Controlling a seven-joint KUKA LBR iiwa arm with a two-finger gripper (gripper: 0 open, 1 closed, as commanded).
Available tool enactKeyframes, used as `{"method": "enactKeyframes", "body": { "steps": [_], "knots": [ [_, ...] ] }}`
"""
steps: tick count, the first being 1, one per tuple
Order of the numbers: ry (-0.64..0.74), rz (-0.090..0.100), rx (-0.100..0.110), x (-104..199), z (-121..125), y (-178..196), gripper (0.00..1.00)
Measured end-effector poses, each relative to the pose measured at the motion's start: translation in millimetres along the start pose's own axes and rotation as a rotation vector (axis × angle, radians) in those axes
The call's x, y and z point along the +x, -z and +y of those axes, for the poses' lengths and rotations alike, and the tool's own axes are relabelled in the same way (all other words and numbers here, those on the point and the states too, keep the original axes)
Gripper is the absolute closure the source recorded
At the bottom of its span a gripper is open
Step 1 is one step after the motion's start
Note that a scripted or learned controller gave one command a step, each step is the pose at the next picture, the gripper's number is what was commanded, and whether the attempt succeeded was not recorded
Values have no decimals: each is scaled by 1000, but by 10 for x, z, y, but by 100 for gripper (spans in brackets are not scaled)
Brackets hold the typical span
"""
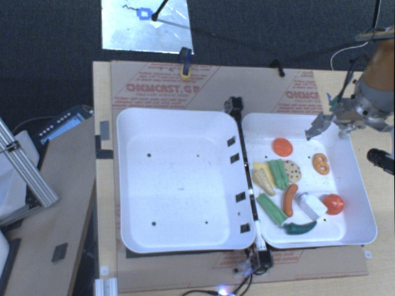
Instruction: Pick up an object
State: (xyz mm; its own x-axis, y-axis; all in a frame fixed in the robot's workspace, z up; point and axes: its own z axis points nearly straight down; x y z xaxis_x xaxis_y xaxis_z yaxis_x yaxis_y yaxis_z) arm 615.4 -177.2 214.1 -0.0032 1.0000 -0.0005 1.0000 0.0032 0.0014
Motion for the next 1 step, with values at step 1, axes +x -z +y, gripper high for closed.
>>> {"method": "enactKeyframes", "body": {
  "steps": [1],
  "knots": [
    [3,3,7,199,99,-1369,0]
  ]
}}
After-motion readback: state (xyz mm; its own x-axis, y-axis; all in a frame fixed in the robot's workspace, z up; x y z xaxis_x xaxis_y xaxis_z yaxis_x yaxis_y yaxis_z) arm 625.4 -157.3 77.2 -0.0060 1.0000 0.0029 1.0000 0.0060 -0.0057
